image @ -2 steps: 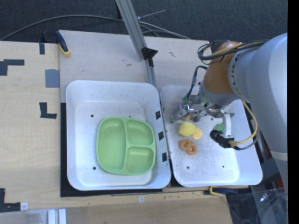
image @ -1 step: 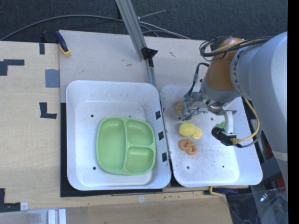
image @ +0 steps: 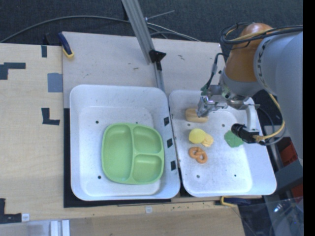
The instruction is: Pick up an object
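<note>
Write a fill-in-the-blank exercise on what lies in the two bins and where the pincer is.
1. The green divided plate lies in the ____ bin.
2. The pincer is right over the ____ piece in the right bin.
3. The orange pretzel-shaped piece lies just below the ____ piece in the picture.
4. The plate is split into ____ compartments.

Missing words: left; tan; yellow; three

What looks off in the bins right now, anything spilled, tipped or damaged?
Nothing stands out. The green divided plate lies flat in the left bin. In the right bin, the tan piece, yellow item, pretzel and green piece lie apart; the gripper is down at the tan piece.
</note>
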Tool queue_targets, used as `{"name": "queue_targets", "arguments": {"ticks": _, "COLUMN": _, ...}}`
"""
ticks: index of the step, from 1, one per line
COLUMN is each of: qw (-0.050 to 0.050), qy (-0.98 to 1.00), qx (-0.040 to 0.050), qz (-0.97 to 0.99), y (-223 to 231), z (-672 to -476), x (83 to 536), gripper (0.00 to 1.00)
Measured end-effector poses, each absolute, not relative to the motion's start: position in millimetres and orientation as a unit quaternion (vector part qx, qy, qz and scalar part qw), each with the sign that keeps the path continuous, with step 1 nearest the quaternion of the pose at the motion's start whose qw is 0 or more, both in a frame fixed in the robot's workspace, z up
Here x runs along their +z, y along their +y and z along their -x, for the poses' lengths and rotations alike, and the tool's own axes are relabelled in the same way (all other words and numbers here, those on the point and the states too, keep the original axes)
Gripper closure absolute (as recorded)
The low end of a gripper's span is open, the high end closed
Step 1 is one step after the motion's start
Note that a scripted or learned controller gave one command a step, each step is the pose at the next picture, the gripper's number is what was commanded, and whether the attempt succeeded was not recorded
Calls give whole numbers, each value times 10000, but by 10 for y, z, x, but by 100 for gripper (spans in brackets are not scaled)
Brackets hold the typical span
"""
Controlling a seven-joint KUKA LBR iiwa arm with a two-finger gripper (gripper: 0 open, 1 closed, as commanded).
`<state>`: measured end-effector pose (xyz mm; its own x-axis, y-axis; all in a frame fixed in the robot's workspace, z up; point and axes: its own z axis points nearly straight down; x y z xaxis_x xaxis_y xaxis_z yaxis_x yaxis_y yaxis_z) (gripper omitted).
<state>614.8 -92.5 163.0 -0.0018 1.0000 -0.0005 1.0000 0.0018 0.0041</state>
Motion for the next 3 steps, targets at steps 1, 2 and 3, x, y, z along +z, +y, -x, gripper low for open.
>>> {"name": "queue_targets", "arguments": {"ticks": 1, "qw": 17, "qy": 7078, "qx": 13, "qz": -7064, "y": -923, "z": -6157, "x": 2149, "gripper": 100}}
{"name": "queue_targets", "arguments": {"ticks": 2, "qw": -13, "qy": 7092, "qx": 4, "qz": -7050, "y": -436, "z": -5892, "x": 2273, "gripper": 100}}
{"name": "queue_targets", "arguments": {"ticks": 3, "qw": -20, "qy": 7090, "qx": -12, "qz": -7052, "y": 3, "z": -5636, "x": 2174, "gripper": 100}}
